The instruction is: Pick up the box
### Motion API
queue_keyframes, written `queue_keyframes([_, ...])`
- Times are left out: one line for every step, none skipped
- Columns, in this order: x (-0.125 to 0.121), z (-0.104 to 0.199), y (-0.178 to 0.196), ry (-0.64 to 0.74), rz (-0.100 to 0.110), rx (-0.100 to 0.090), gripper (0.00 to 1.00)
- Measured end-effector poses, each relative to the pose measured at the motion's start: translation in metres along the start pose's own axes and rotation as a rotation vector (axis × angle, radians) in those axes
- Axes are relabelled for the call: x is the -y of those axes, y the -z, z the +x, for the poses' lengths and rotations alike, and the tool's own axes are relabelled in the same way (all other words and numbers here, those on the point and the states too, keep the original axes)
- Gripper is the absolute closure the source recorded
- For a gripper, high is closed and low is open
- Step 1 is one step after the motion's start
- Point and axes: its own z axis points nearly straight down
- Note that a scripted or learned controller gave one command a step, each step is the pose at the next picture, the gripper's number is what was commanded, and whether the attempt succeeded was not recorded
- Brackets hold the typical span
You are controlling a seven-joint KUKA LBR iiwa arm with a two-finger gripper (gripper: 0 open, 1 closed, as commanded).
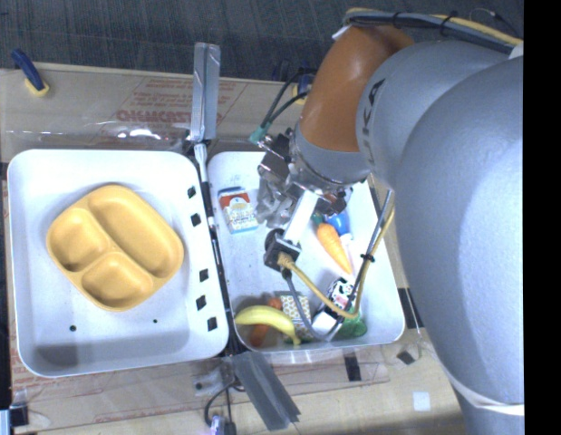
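I see the gripper point(278, 208) low in the right bin point(382, 320), just beside the small box point(236, 210) lying flat near the bin's left wall — I cannot tell its state. It could nudge the box against the wall. Box's long axis runs roughly top-to-bottom in view.

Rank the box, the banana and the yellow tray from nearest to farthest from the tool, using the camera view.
1. Box: in the right bin, just left of the tool.
2. Banana: at the right bin's near edge, well below the tool.
3. Yellow tray: in the left bin, farthest away.
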Motion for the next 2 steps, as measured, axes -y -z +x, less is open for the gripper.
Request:
queue_keyframes([0.0013,0.0015,0.0086,0.012,0.005,0.003,1.0])
queue_keyframes([0.0025,0.0028,0.0172,0.023,0.008,0.007,1.0])
